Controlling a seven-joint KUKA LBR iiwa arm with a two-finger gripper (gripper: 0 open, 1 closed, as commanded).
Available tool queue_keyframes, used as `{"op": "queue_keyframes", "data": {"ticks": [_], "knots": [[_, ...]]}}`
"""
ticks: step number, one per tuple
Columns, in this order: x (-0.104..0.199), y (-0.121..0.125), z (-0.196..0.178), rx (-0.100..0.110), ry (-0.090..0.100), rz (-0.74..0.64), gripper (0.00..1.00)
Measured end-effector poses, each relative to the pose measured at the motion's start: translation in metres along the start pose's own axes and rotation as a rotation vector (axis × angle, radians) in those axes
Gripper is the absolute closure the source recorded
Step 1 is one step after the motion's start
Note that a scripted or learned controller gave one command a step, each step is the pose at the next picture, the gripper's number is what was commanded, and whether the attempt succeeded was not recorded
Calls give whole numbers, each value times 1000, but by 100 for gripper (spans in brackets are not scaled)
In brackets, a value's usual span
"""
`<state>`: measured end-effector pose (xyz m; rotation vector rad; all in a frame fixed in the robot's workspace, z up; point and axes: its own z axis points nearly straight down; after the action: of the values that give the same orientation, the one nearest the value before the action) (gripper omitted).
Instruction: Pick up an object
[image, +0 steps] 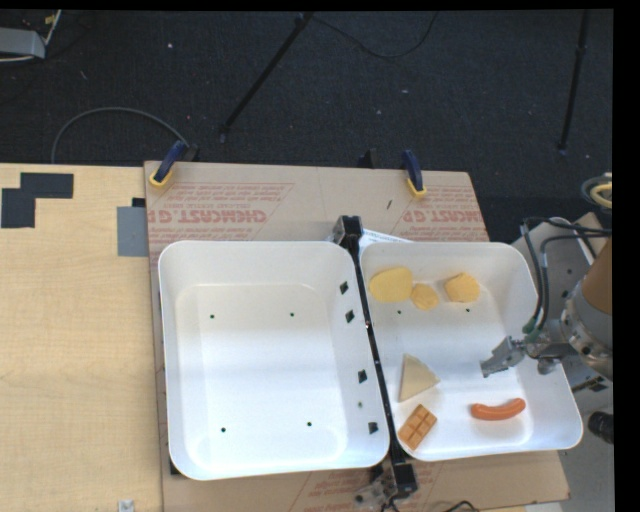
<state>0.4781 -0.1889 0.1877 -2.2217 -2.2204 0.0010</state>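
At the far left, the light wooden surface (70, 340) carries a few dark grey patches near its upper edge. Next comes a sheet of printed cardboard (250, 205) held by two blue-and-yellow clamps, the left clamp (168, 166) and the right clamp (413, 173), along its far edge. On the cardboard sit the two bins, touching along a black divider strip (362, 340).

The left bin (180, 300) is a shallow white tray with small dark dots on its floor.

The right bin (545, 425) holds the toy food pieces. Near its far wall lie three yellow rounds in a row: a large yellow disc (391, 285), a small yellow piece (425, 296) just beside it, and another yellow piece (462, 288) a little to the right. Lower down, near the divider, a pale cheese-like wedge (417, 378) lies flat, and just below it, near the front corner, sits a brown waffle-like square (418, 426). To the right of these, near the front wall, lies an orange-red sausage (497, 409).

The jaws (499, 358) reach in over the right wall of this bin, above and slightly apart from the sausage. They are small and somewhat blurred, so I cannot tell how far open they stand; nothing is visible between them. Behind them, the grey arm (575, 320) trails off the right side with cables.
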Motion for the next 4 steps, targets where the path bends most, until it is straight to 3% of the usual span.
{"op": "queue_keyframes", "data": {"ticks": [1,2,3,4], "knots": [[63,85,38,1,2,-8,0],[99,20,102,5,2,-1,0],[97,22,89,-1,0,2,100],[164,38,-4,-9,2,-7,100]]}}
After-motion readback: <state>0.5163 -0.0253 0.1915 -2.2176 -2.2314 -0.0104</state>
